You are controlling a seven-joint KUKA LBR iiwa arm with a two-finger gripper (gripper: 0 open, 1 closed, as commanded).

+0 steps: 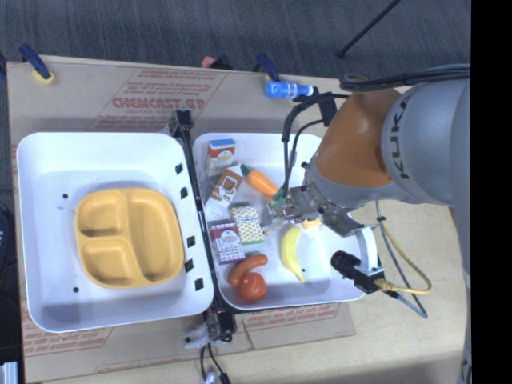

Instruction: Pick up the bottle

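White bins (32, 214) flank a yellow tray (128, 237) on the counter; toy food fills the right one, where the pincer (286, 206) hovers, its state impossible to tell. The blue bottle (286, 90) lies outside, beyond the bin's far rim, so the approach looks barely begun: next, reach there.

Red print on the cardboard sheet (152, 94) under the bins reads roughly "CHEMCAST GP", at about eleven o'clock. Dark letters "KUKA" run down the grey arm (424, 146) at three o'clock. Labels on the small cartons are too small to read.
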